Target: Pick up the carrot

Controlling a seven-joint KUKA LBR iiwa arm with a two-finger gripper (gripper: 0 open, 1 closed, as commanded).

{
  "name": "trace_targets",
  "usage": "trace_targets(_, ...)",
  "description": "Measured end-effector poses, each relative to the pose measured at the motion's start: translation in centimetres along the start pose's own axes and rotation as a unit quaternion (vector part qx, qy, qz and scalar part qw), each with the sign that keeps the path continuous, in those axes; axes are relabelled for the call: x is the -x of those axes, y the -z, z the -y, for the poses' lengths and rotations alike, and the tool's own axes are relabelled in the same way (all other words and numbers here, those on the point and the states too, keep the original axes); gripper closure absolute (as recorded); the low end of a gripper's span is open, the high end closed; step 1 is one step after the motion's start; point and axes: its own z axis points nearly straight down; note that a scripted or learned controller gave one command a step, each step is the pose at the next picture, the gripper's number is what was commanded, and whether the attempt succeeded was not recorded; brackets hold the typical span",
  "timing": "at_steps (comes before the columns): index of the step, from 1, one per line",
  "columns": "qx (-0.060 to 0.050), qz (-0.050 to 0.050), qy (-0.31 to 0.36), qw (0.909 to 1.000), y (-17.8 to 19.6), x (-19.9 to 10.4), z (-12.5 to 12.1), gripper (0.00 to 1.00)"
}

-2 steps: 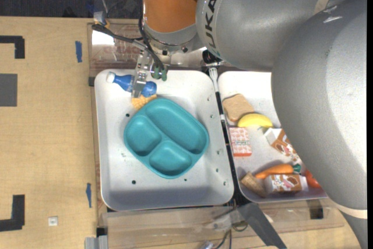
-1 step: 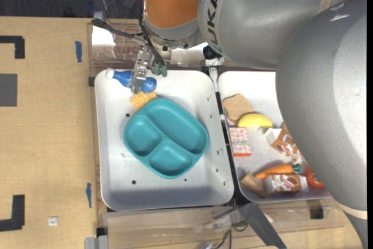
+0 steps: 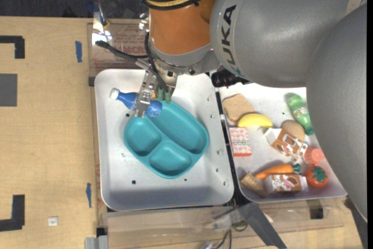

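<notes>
The pincer [image 3: 152, 98] hangs over the teal tray's [image 3: 169, 137] upper-left corner, fingers narrowly apart around a blue bottle [image 3: 135, 101]. The carrot [image 3: 274, 171] lies in the neighbouring bin [image 3: 326, 192], well right of that tray.

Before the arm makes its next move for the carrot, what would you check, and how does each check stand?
1. Carrot visible in the right bin: ok.
2. Gripper over the carrot: not ok; it hangs over the left bin, by the blue bottle and teal tray.
3. Gripper free of other things: cannot tell.
4. Room around the carrot: not ok; a tomato and a packet crowd it.
</notes>
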Motion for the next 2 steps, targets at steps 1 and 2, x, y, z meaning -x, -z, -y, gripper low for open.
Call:
trace_targets(1, -0.002, -0.002, 0.022, 0.9997, -4.7, 4.3, -1.1, 1.00)
trace_targets(2, 0.002, 0.004, 0.023, 0.9997, -3.2, 4.5, -1.3, 1.00)
